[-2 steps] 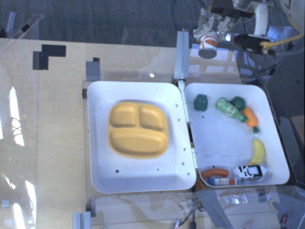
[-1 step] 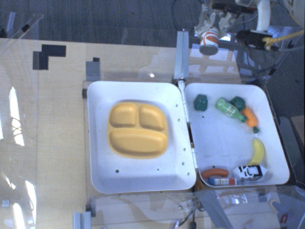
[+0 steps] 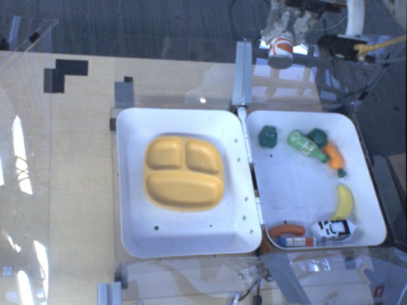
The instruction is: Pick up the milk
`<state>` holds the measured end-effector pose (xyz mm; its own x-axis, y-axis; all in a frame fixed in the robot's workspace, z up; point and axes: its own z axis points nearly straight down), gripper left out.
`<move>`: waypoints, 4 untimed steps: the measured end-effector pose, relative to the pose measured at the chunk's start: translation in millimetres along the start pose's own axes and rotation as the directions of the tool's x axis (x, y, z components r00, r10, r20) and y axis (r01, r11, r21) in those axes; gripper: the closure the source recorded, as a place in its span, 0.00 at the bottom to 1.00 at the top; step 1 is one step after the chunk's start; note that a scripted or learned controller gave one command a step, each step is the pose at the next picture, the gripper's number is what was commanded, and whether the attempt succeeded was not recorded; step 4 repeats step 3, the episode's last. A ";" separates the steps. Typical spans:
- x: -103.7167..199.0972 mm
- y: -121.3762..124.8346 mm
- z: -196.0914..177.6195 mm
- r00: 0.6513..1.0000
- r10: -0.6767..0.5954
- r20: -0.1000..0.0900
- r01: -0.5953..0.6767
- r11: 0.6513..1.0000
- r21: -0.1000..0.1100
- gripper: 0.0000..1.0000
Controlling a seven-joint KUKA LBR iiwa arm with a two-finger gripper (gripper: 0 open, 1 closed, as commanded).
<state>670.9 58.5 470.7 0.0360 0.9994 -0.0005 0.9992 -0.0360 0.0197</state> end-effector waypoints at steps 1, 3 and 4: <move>28.5 -3.9 35.5 0.978 0.207 0.002 -0.207 0.978 0.017 1.00; 31.2 -2.4 12.1 0.981 0.196 0.000 -0.196 0.981 0.008 1.00; 31.2 -2.4 12.1 0.981 0.196 0.000 -0.196 0.981 0.008 1.00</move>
